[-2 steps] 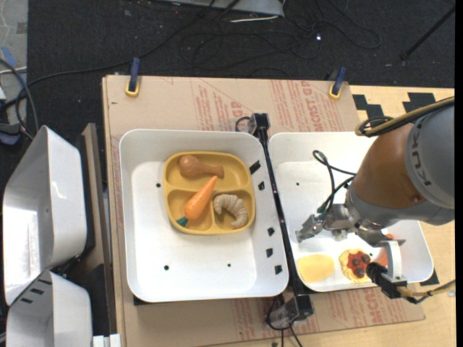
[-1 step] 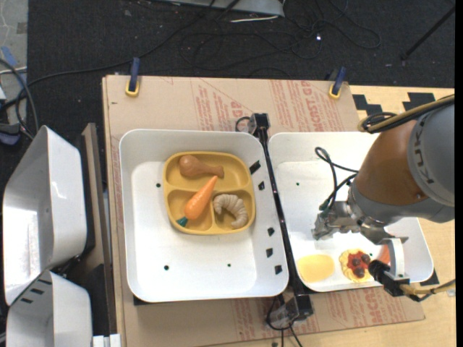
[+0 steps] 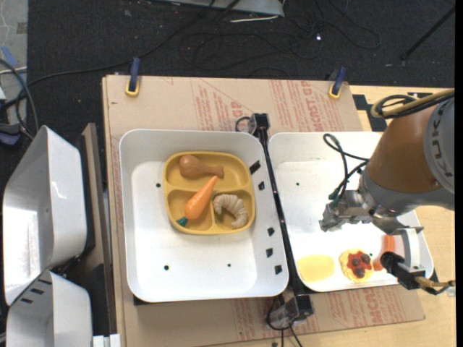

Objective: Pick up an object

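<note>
Pizza slice (image 3: 357, 264) and yellow disc (image 3: 316, 267) lie in the right bin (image 3: 304, 150), just below the pincer (image 3: 335, 217), whose finger state cannot be told; yellow tray (image 3: 210, 192) sits well left.

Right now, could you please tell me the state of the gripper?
Gripper: over the right bin; open or shut cannot be told.

yellow plate (image 3: 172, 194), orange carrot (image 3: 200, 199), white bins (image 3: 145, 266).
</note>
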Controlling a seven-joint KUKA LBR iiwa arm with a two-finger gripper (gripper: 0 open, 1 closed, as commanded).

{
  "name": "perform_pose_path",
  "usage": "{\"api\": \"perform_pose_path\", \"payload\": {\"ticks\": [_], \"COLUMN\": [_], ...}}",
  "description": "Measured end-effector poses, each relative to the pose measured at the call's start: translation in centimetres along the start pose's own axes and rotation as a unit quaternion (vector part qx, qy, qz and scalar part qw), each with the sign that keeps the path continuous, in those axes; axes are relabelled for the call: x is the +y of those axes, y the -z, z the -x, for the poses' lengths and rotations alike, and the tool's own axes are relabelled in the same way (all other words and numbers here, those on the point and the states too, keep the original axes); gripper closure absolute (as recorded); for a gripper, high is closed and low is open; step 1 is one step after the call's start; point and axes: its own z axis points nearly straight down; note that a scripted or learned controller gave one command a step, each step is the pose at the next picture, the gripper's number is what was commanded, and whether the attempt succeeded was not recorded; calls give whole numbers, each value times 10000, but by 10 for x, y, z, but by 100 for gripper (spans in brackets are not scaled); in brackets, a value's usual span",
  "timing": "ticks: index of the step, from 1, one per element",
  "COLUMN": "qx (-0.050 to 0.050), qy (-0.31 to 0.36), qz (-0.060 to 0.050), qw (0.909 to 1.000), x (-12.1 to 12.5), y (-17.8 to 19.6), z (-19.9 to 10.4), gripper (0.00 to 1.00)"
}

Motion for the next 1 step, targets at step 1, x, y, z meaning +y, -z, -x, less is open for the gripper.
{"api": "perform_pose_path", "payload": {"ticks": [1], "qx": [-5], "qy": [4], "qz": [20], "qw": [10000], "x": [2], "y": [63], "z": [-3], "gripper": [100]}}
